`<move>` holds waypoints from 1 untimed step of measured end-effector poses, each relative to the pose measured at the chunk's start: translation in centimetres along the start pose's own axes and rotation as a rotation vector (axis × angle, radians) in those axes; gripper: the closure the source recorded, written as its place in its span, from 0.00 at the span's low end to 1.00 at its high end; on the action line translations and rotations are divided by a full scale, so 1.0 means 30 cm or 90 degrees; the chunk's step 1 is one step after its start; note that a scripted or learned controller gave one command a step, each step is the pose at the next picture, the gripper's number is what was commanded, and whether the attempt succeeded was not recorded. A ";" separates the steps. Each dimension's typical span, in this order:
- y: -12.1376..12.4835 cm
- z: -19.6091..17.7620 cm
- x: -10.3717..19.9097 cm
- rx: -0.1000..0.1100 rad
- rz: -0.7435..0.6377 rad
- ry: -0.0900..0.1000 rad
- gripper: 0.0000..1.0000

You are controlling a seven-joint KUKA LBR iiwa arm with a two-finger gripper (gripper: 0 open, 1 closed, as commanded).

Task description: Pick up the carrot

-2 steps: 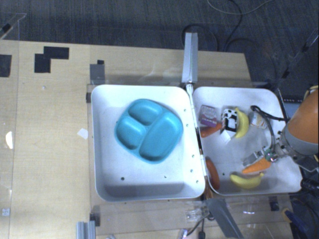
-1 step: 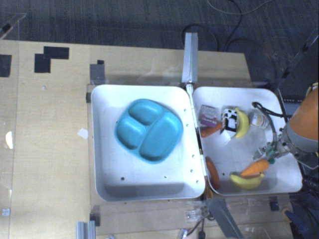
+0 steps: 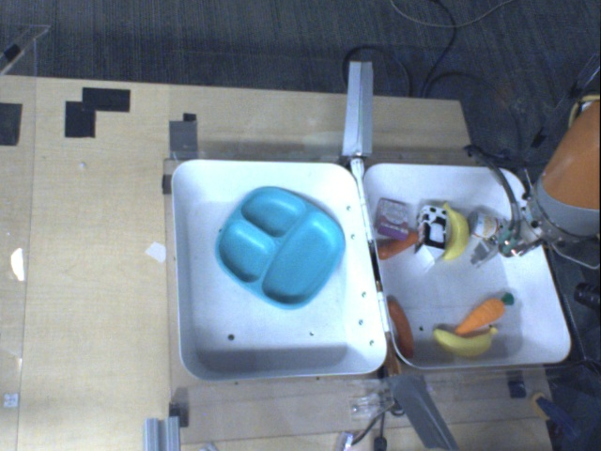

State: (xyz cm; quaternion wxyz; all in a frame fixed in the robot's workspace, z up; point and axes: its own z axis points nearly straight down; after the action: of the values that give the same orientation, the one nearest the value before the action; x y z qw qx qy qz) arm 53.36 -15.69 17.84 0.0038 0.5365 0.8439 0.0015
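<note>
The carrot [image 3: 479,316] is orange with a small green tip. It lies in the front right part of the right bin [image 3: 545,280], tilted, with its lower end touching a yellow banana [image 3: 464,342]. My gripper [image 3: 492,242] hangs over the right bin's far right part, beyond the carrot in the view and apart from it. Nothing is seen held in it. The arm's orange band [image 3: 575,163] is at the right edge.
Near the gripper's left lie a second banana [image 3: 457,233], a black-and-white toy [image 3: 432,224], a purple packet [image 3: 392,217] and an orange piece [image 3: 399,245]. A reddish item [image 3: 400,323] rests by the right bin's left wall. The left bin [image 3: 197,280] holds a blue divided plate [image 3: 280,245].
</note>
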 end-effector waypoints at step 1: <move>0.075 -0.091 0.119 -0.001 -0.224 0.000 1.00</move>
State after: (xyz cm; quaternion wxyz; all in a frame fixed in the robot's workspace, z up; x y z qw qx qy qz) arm 53.85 -11.50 20.58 0.0045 0.3808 0.9247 0.0012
